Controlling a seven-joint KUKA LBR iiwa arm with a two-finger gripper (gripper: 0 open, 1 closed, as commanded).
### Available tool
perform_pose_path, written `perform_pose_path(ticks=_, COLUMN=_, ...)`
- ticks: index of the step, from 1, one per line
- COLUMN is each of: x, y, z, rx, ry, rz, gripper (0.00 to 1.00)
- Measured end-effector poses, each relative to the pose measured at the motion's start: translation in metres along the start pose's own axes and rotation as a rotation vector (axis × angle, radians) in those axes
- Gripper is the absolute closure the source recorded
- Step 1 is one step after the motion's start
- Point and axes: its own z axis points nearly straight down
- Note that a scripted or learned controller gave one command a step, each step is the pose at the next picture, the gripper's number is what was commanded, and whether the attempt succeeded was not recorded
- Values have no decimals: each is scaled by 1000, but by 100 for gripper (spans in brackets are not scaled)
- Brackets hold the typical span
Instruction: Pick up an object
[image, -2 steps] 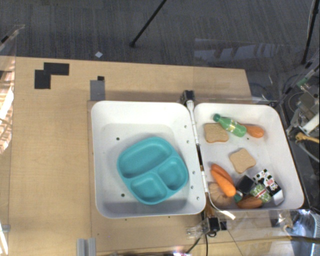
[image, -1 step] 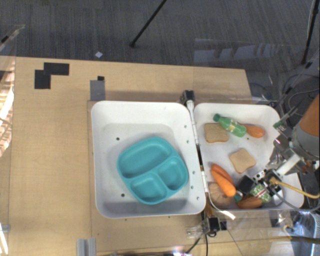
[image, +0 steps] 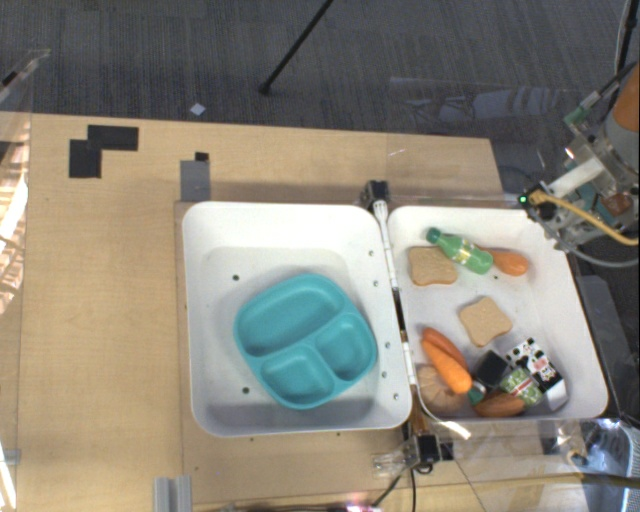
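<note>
1. Fingers can't be made out, so whether they're spread or pressed together can't be told; the gripper (image: 568, 222) is seen over the right bin's (image: 552, 300) far right corner.
2. A green bottle (image: 460, 250), toast slice (image: 484, 320) and carrot (image: 447, 362) are scattered in that bin.
3. A teal plate (image: 305, 340) is parked in the left bin (image: 215, 300).

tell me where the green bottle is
In the camera view, the green bottle lies at the right bin's far end, between a bread slice and an orange toy.
</note>
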Motion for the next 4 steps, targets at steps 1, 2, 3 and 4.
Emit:
perform_pose_path(ticks=1, x=-40, y=-12, z=173, rx=14, ry=-24, rz=235, gripper=100)
perform_pose_path(ticks=2, x=-55, y=-51, z=109, rx=7, ry=-7, rz=228, gripper=100)
perform_pose_path(ticks=3, x=-65, y=-73, z=105, rx=9, ry=-10, rz=-35, gripper=100)
perform_pose_path(ticks=4, x=-54, y=-45, z=-15, rx=-1, ry=-2, rz=191, gripper=100)
